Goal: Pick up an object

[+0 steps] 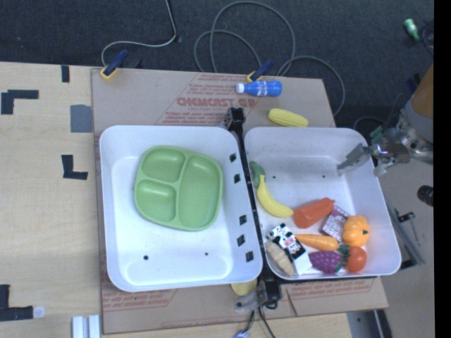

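Observation:
The right bin [310, 143] holds several toy foods in its near half: a yellow banana [271, 199], a red-orange piece [313, 212], a carrot [318, 242], an orange pepper [356, 229], a red tomato [356, 259], purple grapes [325, 260], a cow-print box [284, 239], a pink packet [332, 225] and a bread piece [280, 259]. My gripper [363, 162] hovers over the bin's far right rim, open, with nothing between its fingers. It is well apart from the food pile.
The left bin [120, 252] holds a green divided plate [178, 189]. Behind the bins on the cardboard lie a blue bottle [261, 88] and a yellow corn-like toy [287, 118]. Cables loop at the back. A green item [255, 167] sits by the divider.

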`<state>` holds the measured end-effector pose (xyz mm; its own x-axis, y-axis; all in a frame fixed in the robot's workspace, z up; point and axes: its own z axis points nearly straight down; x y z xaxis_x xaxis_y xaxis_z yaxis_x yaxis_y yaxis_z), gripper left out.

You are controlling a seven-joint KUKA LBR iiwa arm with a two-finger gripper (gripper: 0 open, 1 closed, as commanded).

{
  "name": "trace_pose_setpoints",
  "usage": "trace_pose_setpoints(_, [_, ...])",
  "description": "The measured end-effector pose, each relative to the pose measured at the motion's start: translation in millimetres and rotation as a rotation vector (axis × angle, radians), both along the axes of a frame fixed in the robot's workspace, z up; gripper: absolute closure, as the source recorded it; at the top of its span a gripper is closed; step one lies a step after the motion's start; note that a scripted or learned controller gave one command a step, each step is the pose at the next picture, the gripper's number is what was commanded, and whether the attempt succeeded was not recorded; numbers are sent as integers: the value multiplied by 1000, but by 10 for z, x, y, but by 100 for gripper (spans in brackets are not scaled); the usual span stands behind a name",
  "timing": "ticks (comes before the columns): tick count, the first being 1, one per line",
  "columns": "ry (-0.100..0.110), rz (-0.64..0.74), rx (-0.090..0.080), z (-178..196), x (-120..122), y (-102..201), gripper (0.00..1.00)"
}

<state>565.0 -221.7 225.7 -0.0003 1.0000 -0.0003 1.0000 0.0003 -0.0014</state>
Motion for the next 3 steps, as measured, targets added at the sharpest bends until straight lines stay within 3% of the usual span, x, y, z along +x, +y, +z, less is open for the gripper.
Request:
trace_pose_setpoints(1, [-5, 0, -3, -1456, -273, 216, 0])
trace_pose_setpoints(2, [-17, 0, -8, 44, -116, -45, 0])
trace_pose_setpoints(3, [5, 4, 3, -876, 163, 311, 0])
